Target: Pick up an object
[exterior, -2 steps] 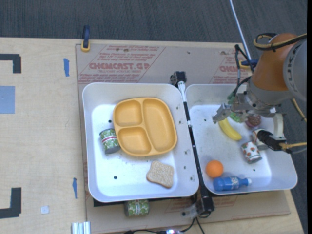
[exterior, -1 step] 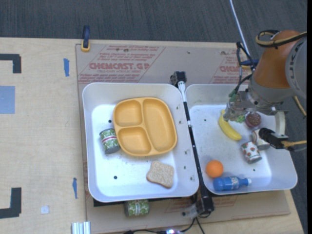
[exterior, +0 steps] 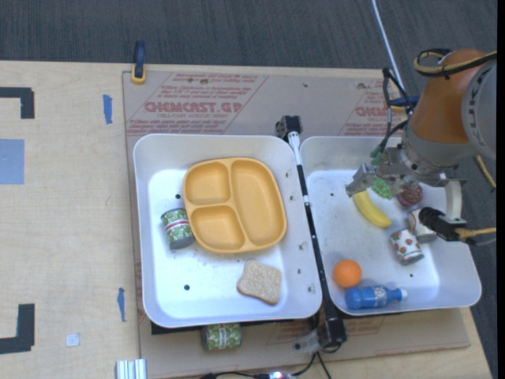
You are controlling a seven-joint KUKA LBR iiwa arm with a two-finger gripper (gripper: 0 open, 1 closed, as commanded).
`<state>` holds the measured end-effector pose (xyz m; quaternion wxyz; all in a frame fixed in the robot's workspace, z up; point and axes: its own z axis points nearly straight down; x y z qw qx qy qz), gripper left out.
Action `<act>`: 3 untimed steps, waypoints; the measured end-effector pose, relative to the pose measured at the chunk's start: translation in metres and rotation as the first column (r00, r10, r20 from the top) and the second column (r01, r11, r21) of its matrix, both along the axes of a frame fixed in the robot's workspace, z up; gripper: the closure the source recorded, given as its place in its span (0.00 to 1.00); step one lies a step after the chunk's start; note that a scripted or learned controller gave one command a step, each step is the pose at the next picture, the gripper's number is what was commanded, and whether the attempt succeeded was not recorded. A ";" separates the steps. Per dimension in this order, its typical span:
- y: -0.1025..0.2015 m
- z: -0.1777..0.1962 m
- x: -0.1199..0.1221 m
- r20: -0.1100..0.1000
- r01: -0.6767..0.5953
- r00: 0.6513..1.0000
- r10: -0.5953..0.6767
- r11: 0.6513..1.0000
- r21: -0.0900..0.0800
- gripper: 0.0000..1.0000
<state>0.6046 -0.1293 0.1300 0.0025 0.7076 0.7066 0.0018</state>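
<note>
Near edge of table [exterior: 63,235]: small green-labelled can [exterior: 222,336] lying just outside left white bin [exterior: 150,212], at 6 o'clock of it.
Inside left bin: slice of toast-coloured bread [exterior: 261,281] at 5 o'clock, yellow three-compartment plastic plate [exterior: 234,204] mid-bin, green-and-white labelled can [exterior: 177,228] touching plate at its 8 o'clock.
Right white bin [exterior: 461,287], near side: blue plastic bottle with white cap [exterior: 373,296] lying flat at 6 o'clock, orange ball-shaped fruit [exterior: 347,273] just beside it at its 10 o'clock.
Mid-bin: small white mug with red spots [exterior: 406,245] at 3 o'clock, yellow banana [exterior: 372,209] near centre, tilted.
Further back: green leafy item [exterior: 383,186] and dark red round item [exterior: 410,194] at 1 o'clock, partly under arm.
Tool [exterior: 377,178] low over that far cluster, just above banana's upper end; finger state hidden, cannot tell whether clenched or released. Nothing seen between fingers.
Grey arm with orange band [exterior: 450,109] coming in from 3 o'clock.
</note>
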 end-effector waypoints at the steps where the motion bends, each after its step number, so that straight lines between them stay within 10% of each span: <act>1: 0.000 0.011 0.001 0.003 0.000 1.000 0.000 1.000 -0.001 1.00; 2: 0.000 0.010 0.001 0.003 0.000 1.000 0.000 1.000 -0.001 0.00; 3: 0.000 0.021 0.002 0.006 0.000 1.000 0.000 1.000 -0.001 1.00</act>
